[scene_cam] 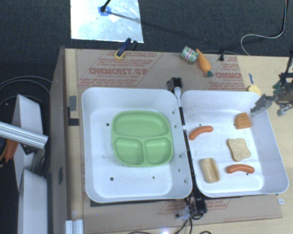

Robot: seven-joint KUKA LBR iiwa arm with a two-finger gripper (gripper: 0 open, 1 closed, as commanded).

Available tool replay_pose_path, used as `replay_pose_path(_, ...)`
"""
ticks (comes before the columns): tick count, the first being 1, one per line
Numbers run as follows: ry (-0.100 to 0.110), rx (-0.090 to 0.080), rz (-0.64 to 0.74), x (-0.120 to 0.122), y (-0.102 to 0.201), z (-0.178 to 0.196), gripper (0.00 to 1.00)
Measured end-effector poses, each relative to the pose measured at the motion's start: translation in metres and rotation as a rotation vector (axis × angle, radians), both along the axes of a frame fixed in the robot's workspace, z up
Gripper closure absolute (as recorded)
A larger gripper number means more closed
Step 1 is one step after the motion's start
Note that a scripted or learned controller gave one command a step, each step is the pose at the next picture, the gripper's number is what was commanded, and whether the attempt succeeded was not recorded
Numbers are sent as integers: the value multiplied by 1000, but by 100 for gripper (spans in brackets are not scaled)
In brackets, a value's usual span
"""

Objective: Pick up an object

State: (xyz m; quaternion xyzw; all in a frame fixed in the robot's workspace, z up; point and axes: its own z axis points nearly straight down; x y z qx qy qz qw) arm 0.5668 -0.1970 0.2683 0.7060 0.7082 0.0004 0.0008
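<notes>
In the right bin lie five play-food pieces: a brown chunk near the far right corner, a sausage by the dividing edge, a slice of bread in the middle, a bun and a second sausage toward the front. The gripper hangs over the bin's right rim, just beside the brown chunk, fingers spread and holding nothing. The left bin carries a green divided tray. A toy carrot rests on the tabletop behind.
</notes>
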Motion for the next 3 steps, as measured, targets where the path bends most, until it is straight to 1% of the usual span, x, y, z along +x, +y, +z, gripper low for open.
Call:
replay_pose_path(1, 2, 1, -1, -61, 40, -80, 0)
replay_pose_path(2, 0, -1, -2, -62, 8, -184, 0)
replay_pose_path(3, 0, 1, 0, -25, 54, -184, 0)
